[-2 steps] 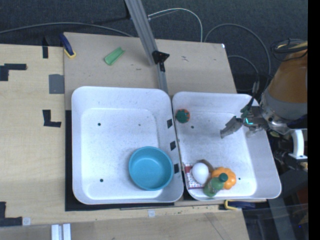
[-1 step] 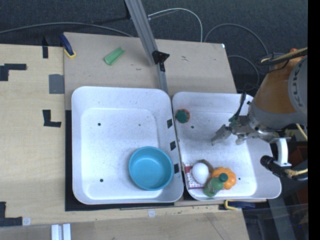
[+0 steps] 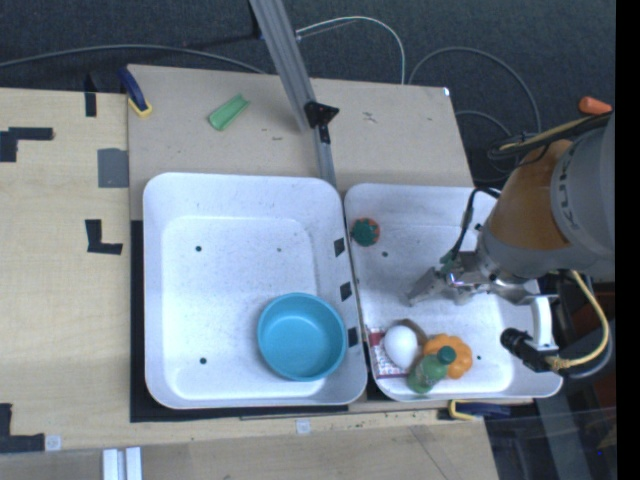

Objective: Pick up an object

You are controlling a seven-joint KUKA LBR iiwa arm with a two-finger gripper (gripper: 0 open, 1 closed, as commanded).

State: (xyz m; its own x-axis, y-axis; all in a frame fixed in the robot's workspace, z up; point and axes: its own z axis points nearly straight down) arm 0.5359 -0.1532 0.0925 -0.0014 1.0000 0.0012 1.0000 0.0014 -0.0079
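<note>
Green block (image 3: pixel 227 112) on bench, far back. Blue bowl (image 3: pixel 301 335) in left bin (image 3: pixel 180 208). Right bin (image 3: pixel 420 203): small green ball (image 3: pixel 366 231) at back, white egg (image 3: pixel 401 345), green and orange toys (image 3: pixel 440 360) in front corner. Gripper (image 3: pixel 418 292) low over right bin floor, fingers spread, pinching nothing.

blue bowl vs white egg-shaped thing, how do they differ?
The blue bowl sits in the left bin; the white egg-shaped object sits in the right bin. The bowl is far bigger and open-topped; the egg is small and rounded. The bowl stands alone; the egg touches other small items. Both lie near their bins' front edge.
</note>
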